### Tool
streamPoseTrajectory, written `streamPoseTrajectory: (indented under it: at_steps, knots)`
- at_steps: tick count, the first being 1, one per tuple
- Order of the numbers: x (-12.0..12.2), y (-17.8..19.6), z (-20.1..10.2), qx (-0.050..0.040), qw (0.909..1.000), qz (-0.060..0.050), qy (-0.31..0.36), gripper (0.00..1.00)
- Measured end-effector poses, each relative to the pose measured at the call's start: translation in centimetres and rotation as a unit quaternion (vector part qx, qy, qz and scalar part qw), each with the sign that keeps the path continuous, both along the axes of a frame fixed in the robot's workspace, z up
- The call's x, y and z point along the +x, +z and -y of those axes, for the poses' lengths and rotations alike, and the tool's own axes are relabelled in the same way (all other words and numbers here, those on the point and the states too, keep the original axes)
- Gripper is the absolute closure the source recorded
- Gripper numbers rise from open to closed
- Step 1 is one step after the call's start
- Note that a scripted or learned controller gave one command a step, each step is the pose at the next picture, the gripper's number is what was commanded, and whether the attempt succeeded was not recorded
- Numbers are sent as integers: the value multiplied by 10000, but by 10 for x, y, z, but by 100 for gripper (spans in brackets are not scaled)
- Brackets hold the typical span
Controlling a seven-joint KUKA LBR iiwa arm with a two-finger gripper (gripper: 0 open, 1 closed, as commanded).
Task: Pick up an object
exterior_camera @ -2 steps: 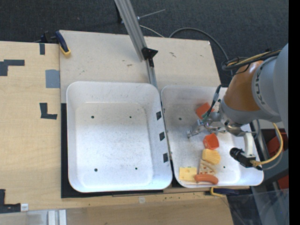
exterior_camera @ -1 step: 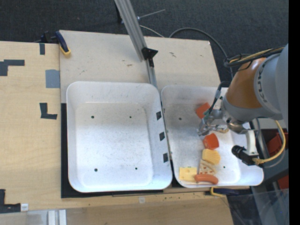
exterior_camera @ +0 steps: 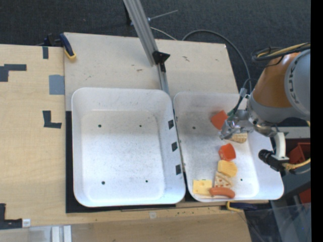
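Right bin point(exterior_camera: 199, 110): orange block point(exterior_camera: 219, 119) seemingly touching hand point(exterior_camera: 231, 131).

Two bins side by side: left bin point(exterior_camera: 121, 145), right bin point(exterior_camera: 202, 110). In the right one, gripper point(exterior_camera: 229, 130) sits beside a block point(exterior_camera: 219, 119); further pieces point(exterior_camera: 222, 178) cluster nearer the front edge (some touching).

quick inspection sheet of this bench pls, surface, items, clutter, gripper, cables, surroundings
surface: wooden bench bearing left bin and right bin, side by side
job's things: in right bin, orange pieces, yellow blocks, red sausage-like piece, pale piece near the gripper
clutter: blue-yellow clamp, grey tape marks
gripper: gripper low over right bin
cables: black cable behind right bin
surroundings: dark carpet, metal pole
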State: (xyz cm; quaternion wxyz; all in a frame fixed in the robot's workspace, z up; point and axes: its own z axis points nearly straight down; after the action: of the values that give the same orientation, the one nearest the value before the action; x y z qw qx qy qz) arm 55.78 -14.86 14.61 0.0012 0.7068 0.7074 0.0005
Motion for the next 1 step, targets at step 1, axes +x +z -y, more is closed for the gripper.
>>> streamPoseTrajectory:
  at_steps: [1]
  knots:
    - [9, 59, -4, -3, 10000, 15, 8, 100]
